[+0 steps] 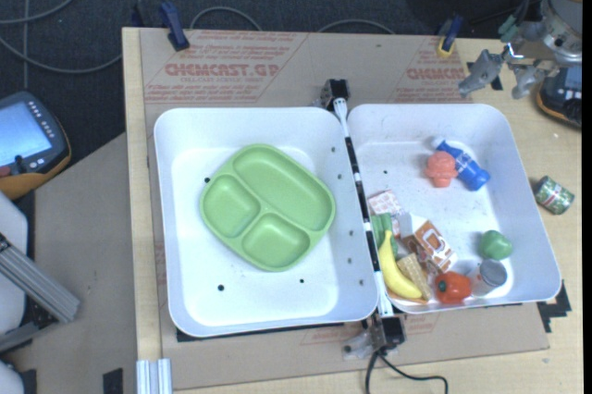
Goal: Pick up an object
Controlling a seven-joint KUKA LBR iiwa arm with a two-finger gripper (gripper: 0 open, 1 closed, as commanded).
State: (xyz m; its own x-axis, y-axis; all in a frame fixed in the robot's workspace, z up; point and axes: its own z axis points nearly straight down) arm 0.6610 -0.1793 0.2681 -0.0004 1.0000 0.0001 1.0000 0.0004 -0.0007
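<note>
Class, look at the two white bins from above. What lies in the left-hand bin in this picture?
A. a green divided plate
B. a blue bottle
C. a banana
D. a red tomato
A: the green divided plate lies alone in the left bin, while the banana and the other small items sit in the right bin.

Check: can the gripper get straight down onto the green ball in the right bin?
Probably yes. The green ball sits apart from the pile, nothing over it; the gripper hovers beyond the right bin rim. The wall nearby may crowd one finger.
</note>
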